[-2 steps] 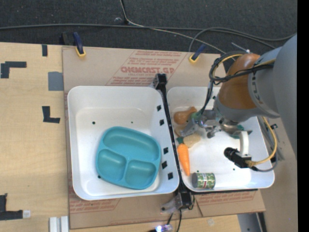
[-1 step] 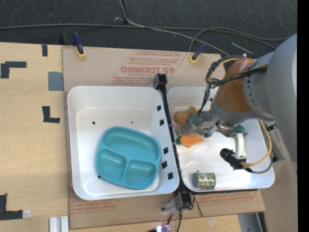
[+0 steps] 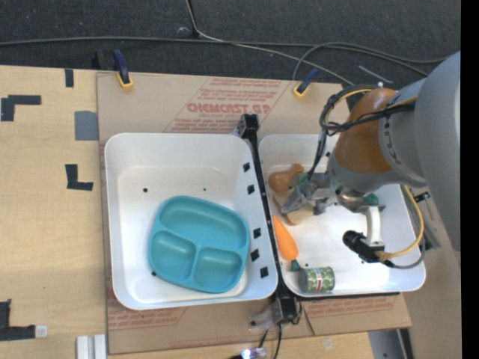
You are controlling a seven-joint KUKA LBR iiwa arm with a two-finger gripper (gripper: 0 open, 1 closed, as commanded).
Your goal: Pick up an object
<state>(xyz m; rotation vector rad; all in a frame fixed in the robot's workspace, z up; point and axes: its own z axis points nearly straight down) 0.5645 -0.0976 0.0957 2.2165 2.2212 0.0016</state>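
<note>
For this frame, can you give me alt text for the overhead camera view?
The gripper reaches into the right bin near a brown rounded object, with an orange carrot and a small can lying nearer the camera. The left bin holds a teal divided plate.

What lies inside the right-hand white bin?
Inside the right-hand shallow white bin: a long orange carrot, a small green-labelled can and a brownish rounded object. The grey arm covers whatever lies beneath it.

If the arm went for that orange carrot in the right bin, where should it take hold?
Probably across the carrot's thick middle, coming straight down from above. It lies flat and slim, its length running alongside the bin's left wall, so the jaws should close across its width, not its ends.
</note>
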